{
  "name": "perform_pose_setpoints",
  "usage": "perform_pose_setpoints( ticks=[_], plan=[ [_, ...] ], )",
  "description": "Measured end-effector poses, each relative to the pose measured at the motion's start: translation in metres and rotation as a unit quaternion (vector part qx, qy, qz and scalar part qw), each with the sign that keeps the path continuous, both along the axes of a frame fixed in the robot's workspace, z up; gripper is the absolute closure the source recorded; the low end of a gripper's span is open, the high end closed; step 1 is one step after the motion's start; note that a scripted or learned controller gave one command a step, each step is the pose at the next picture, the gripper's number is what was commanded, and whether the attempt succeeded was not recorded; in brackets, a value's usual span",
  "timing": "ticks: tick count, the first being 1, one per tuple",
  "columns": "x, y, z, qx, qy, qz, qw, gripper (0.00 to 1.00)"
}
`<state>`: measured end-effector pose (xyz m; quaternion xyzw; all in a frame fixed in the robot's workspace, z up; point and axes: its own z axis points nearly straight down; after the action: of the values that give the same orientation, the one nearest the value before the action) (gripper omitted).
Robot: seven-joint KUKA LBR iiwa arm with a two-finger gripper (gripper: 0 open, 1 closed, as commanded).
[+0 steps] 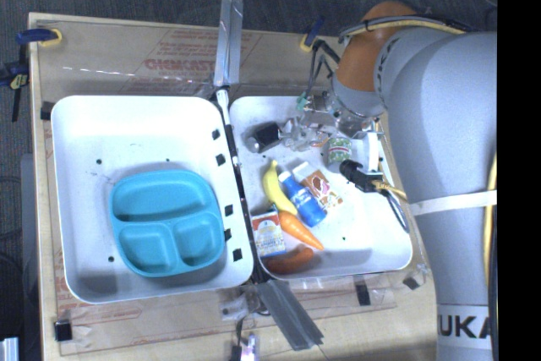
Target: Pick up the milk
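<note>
My gripper: my metal two-finger gripper (306,124) is hovering over the far part of the right white bin (380,243); grip width I cannot tell.
Around it: a yellow banana (272,187), blue bottle (303,199), orange carrot (299,231) and small black object (264,134) are crowding the bin.
Milk: the small white carton with red print (268,234) is lying at the near left side, touching the carrot.
Axis: its length is running near to far.
Left bin: it is holding a blue sectioned tray (167,222).

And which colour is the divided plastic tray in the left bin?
Light blue divided plastic tray, seen clearly in the camera view.
</note>
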<state>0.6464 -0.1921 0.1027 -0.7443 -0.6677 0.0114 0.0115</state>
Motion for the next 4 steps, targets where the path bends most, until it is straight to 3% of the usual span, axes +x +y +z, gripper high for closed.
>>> perform_pose_setpoints(
  ticks=[1,2,3,4],
  plan=[
    [0.0,0.001,0.0,0.0002,0.0,0.001,1.0,0.0],
    [0.0,0.001,0.007,0.0004,0.003,0.004,1.0,1.0],
    [0.0,0.002,0.007,0.0006,0.003,0.004,1.0,0.0],
    [0.0,0.002,0.013,0.0007,0.006,0.007,1.0,1.0]
  ],
)
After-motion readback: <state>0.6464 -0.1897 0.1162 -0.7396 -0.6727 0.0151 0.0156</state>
